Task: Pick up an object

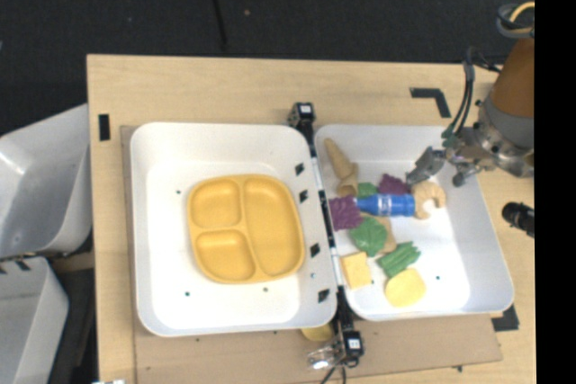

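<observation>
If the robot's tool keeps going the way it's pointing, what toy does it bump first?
Probably the tan toy just below the tool, beside the blue bottle. Height is hard to judge from above.

My fingers [438, 165] look like dull grey metal, matt, with dark cables behind them, at the right of the frame. Below me the worktop [225, 90] is pale wood-look board with a flat, unpolished face, and the two bins [144, 193] are smooth white plastic with a soft sheen. The divided plate [245, 227] at centre left is glossy yellow plastic, and the small things at centre right, among them a blue bottle [387, 205], look like smooth moulded plastic.
</observation>
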{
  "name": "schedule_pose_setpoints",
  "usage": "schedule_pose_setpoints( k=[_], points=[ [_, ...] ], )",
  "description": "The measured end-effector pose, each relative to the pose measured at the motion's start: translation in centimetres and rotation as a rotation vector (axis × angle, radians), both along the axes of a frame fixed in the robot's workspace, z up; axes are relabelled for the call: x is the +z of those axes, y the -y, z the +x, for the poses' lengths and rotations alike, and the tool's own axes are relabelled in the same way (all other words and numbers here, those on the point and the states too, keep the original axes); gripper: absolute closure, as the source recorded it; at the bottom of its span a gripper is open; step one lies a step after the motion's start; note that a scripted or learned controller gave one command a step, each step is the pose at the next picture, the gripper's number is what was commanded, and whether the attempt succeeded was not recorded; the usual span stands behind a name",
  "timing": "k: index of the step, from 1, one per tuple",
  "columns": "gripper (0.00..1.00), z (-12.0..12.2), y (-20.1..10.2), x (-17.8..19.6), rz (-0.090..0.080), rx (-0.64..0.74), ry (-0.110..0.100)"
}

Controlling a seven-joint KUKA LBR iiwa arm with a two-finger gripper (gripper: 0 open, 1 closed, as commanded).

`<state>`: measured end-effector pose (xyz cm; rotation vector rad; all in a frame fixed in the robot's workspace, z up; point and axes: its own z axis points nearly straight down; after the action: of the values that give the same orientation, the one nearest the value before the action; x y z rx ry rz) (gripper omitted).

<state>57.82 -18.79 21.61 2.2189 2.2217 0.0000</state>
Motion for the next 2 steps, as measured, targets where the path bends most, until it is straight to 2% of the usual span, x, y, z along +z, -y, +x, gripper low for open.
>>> schedule_pose_setpoints(
  k=[1,2],
  points=[
    [0.00,6.3,-3.5,-10.2,0.003,0.004,-0.005],
    [0.00,5.7,-2.9,-9.0,-0.001,-0.001,-0.003]
  ],
)
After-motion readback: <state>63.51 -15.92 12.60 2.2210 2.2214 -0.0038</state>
